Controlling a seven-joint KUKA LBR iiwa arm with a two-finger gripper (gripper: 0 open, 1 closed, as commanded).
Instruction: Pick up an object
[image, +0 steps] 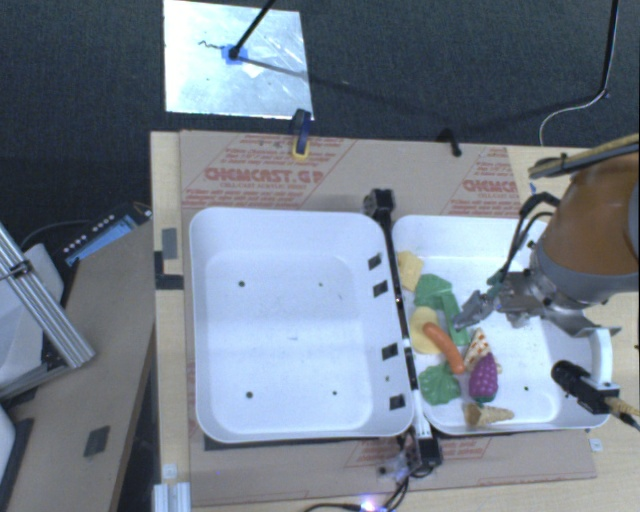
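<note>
The arm (590, 235) reaches in from the right, and its tool (470, 312) hangs low over the right bin (530, 250), right above the cluster of toy food along that bin's left side. How far the tool is open can't be told from here, and nothing shows gripped in it. Just beneath and left of it lies an orange carrot (446, 346), with a yellow piece (426, 341) tucked against it. Green leafy pieces (434, 293) sit just beyond, and a pale yellow piece (409, 266) lies farthest back. Nearer, purple grapes (483, 378), another green piece (438, 384) and a cone (486, 414) rest on the bin floor. The left bin (290, 320) sits alongside on the tabletop (330, 165).
</note>
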